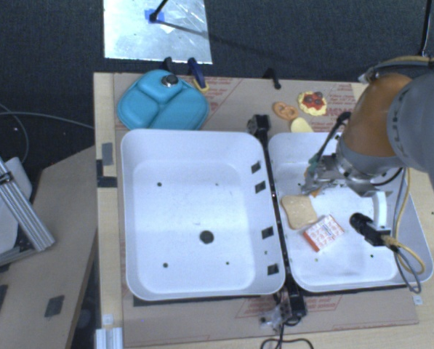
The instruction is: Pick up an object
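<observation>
Sweeping past the left bin, found bread slice and red packet lying flat in the right bin, unlifted. Saw gripper low, just above the bread; could not tell its grip state. Judged grasp and lift both undone.

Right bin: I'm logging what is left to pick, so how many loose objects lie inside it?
2. A tan bread slice lies near the right bin's left wall, and a red-and-white packet sits just right of it. The arm overhangs the bin, so more may be hidden.
</observation>
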You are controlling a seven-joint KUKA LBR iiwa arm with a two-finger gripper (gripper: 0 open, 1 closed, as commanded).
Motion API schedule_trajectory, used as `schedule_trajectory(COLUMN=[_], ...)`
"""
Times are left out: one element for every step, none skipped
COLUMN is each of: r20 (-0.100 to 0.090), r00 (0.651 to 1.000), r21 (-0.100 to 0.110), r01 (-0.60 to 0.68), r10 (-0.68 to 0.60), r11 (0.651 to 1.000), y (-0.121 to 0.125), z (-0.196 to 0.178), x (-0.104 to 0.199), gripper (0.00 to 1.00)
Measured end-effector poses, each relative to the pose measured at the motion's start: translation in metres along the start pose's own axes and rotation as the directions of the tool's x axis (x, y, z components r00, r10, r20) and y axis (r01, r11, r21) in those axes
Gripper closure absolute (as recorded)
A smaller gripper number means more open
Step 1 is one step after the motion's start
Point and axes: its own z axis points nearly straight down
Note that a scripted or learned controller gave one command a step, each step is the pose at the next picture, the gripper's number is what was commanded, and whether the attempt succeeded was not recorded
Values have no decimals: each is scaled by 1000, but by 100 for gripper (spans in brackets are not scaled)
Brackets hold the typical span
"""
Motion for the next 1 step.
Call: schedule_trajectory(r20=[-3], r00=[1000], r21=[17], r01=[11], r10=[-11], r11=[1000], y=[-41], z=[-77], x=[117], gripper=[100])
